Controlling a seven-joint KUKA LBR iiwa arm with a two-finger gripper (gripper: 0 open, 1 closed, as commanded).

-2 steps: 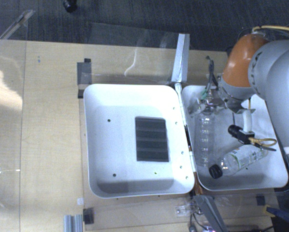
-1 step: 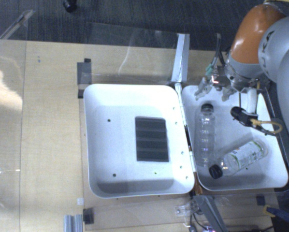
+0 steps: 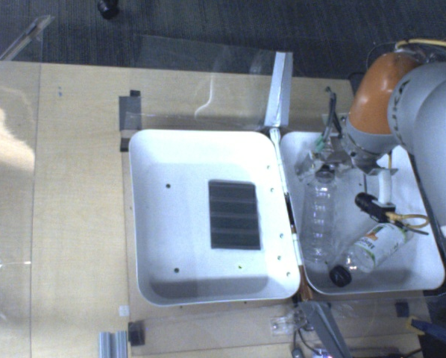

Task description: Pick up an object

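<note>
Arm [image 3: 432, 140] looms closest at right, w/ tool [image 3: 326, 162] low over far end of right bin [image 3: 391, 280], just above one end of a clear bottle [image 3: 320, 222] lying lengthwise. A labelled bottle [image 3: 376, 246] lies tilted beside it. Best approach: centre over the clear bottle, grip square across its width. Can't tell tool's state, since the wrist hides it. Clear plastic blurs bottle outlines.

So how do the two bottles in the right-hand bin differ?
The plain bottle shows no label, while the labelled bottle has a pale printed band round it. The plain bottle lies along the bin's left wall, running straight up the view; the labelled bottle lies at a slant, further right and lower in the view. Both are clear plastic and lie on their sides in the right bin.
</note>
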